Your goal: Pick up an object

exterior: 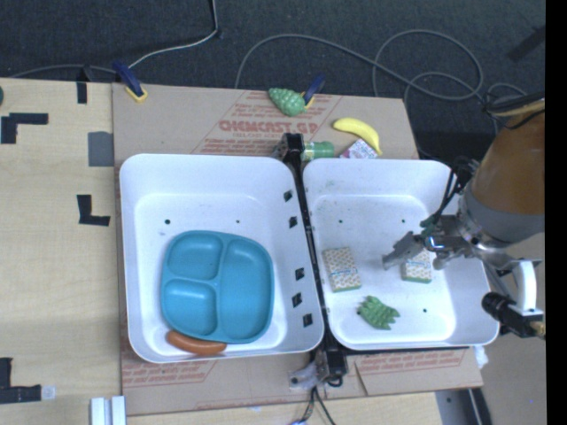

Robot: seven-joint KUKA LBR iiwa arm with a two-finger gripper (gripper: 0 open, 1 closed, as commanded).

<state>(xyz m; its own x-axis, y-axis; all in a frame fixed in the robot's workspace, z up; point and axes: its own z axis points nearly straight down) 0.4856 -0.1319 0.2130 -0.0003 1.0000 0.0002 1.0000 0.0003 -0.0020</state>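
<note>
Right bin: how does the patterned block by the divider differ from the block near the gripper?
The block by the divider lies in full view on open bin floor; the block near the gripper sits right at the gripper, partly covered. The divider block looks larger. Both are pale, speckled, squarish pieces in the right bin.

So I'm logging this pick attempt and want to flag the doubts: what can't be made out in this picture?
- Gripper in the camera view: the arm's wrist covers it from above, so the grip can't be judged.
- Small block under the gripper: partly covered, contact unclear.
- Packet behind the right bin: cut off by the bin's rim.
- Orange sausage: partly under the blue plate.
</note>
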